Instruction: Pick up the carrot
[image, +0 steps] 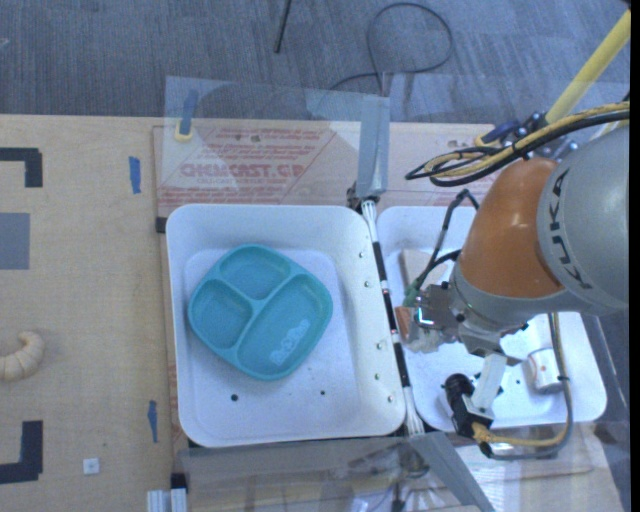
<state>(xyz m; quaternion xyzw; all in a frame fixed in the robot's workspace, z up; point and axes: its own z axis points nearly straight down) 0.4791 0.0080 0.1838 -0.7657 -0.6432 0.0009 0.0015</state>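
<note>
The grey-and-orange arm's gripper hides its own grasp state, I cannot tell; the small orange carrot sliver against the right white plastic bin's wall may slip free

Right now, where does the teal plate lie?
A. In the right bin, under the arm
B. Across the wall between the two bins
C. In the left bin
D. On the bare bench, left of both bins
C: the teal plate lies flat within the walls of the left bin, apart from the divide to the right bin, over which the arm hangs.
</note>
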